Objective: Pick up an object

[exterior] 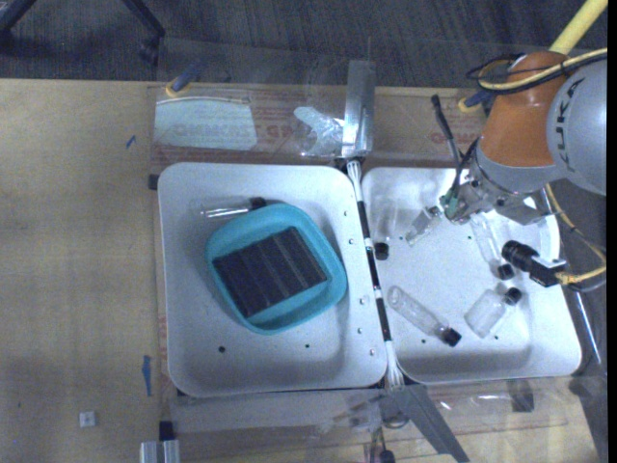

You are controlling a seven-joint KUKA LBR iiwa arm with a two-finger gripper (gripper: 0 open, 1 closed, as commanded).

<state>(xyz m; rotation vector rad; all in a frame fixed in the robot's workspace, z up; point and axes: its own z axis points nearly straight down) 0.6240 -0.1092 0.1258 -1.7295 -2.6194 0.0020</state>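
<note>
Claw [427,222] over right bin [540,360], above clear tube [422,315]. Can't tell if apart or together. Blue tray [276,267] in left bin [183,287].

Clear plastic bag [205,123] lies flat near table's [67,258] far edge; crumpled plastic wrap [318,131] lies beside it.

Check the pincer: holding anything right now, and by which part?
Cannot be told. The pincer sits low over the right white bin, too small and blurred to show anything in it. The clear plastic vials lie apart from it.

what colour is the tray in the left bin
Teal tray with a dark ribbed insert, seen in the camera view.
</note>
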